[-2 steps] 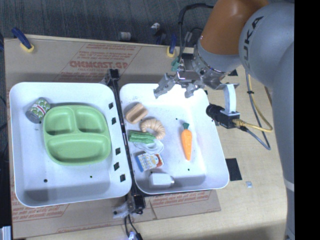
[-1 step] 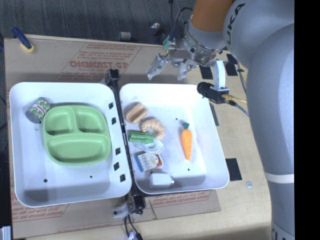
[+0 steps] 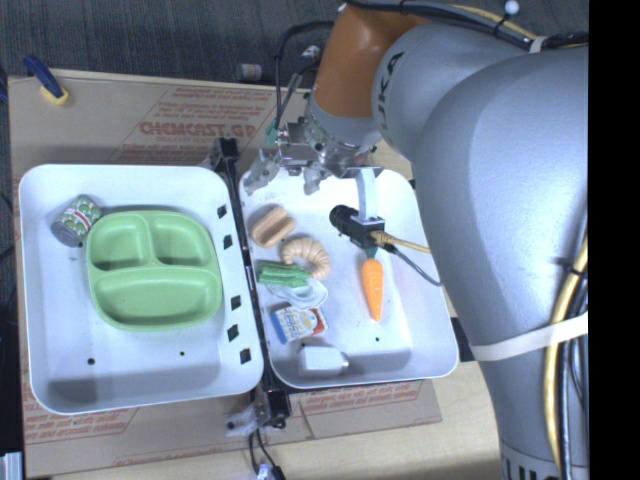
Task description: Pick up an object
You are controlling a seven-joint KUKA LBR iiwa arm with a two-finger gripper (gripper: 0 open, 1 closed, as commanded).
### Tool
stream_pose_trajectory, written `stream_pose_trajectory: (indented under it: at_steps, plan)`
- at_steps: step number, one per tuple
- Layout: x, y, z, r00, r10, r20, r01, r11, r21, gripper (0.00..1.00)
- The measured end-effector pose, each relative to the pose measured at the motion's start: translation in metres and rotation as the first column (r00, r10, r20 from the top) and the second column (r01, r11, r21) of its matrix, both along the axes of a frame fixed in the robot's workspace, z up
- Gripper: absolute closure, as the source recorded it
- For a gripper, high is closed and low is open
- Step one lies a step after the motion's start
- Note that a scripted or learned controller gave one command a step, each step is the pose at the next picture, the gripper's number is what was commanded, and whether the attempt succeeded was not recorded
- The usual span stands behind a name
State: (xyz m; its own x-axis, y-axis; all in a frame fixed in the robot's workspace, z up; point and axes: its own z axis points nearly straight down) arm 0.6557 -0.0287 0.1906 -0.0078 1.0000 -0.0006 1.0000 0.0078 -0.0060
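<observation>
Camera view shows the gripper (image 3: 287, 176) poised over the 12 o'clock end of the right bin (image 3: 432, 353), its two pale tips spread apart with nothing between them. The nearest candidate for a pick is the tan bread roll (image 3: 270, 225), which lies just at 7 o'clock from the jaws, close to the bin's 9 o'clock wall; its long axis seems to run roughly from 8 to 2 o'clock, so a grasp would likely need to close across that line. Just beyond it at 5 o'clock sits the croissant (image 3: 307, 255), near enough to be brushed by a finger coming down on the roll's far side. Farther toward 6 o'clock are a green-and-white item (image 3: 285, 278), a small carton (image 3: 298, 321) and a white block (image 3: 322, 358). The carrot (image 3: 372, 288) lies well apart at 5 o'clock from the gripper, pointing 12 to 6, with open floor around it. The left bin (image 3: 40, 368) holds a green divided plate (image 3: 153, 268) and a can (image 3: 75, 218), both far from the jaws
</observation>
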Motion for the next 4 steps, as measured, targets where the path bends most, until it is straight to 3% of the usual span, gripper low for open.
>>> stream_pose_trajectory:
  at_steps: [1, 2, 3, 4]
  plan:
    - [0.001, 0.009, 0.285, 1.000, -0.001, 0.010, 0.001, 1.000, 0.000, 0.00]
    - [-0.023, 0.001, 0.176, 1.000, -0.002, 0.003, 0.002, 1.000, 0.000, 0.00]
    - [-0.059, 0.033, 0.263, 1.000, -0.001, 0.014, 0.001, 1.000, 0.001, 0.00]
    - [-0.036, 0.033, 0.164, 1.000, -0.002, 0.002, 0.002, 1.000, 0.000, 0.00]
